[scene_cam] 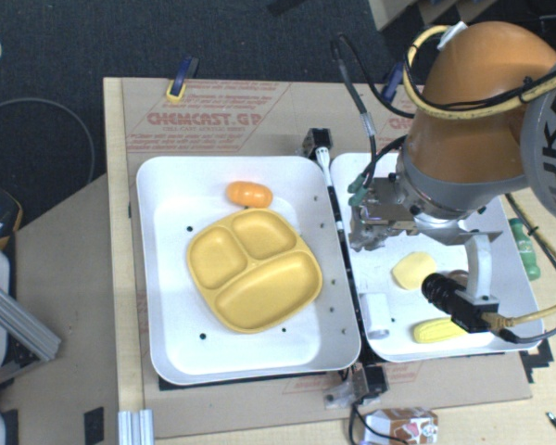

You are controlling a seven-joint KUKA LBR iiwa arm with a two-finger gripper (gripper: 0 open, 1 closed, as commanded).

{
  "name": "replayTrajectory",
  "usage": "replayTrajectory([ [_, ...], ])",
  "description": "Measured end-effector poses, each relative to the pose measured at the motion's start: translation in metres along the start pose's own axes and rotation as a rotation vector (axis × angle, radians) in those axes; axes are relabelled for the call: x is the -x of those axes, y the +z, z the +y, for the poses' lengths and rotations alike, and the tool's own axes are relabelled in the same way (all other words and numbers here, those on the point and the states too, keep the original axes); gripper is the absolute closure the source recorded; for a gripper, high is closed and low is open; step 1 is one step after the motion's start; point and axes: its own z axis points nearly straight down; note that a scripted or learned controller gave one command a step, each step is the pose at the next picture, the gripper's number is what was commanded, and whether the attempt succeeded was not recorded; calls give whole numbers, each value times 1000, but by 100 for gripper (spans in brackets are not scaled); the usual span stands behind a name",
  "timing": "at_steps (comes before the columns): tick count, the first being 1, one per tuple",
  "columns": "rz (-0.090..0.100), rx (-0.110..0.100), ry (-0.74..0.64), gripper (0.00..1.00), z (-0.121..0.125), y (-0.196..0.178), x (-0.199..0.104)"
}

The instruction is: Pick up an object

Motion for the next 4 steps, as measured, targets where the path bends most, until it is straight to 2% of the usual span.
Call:
replayTrajectory([
  [1,3,27,-1,100,1,-160,4],
  [2,2,12,-6,100,0,-179,-55],
  [3,-3,-7,-8,100,-2,-70,-142],
  [4,1,8,-1,100,0,-87,-138],
])
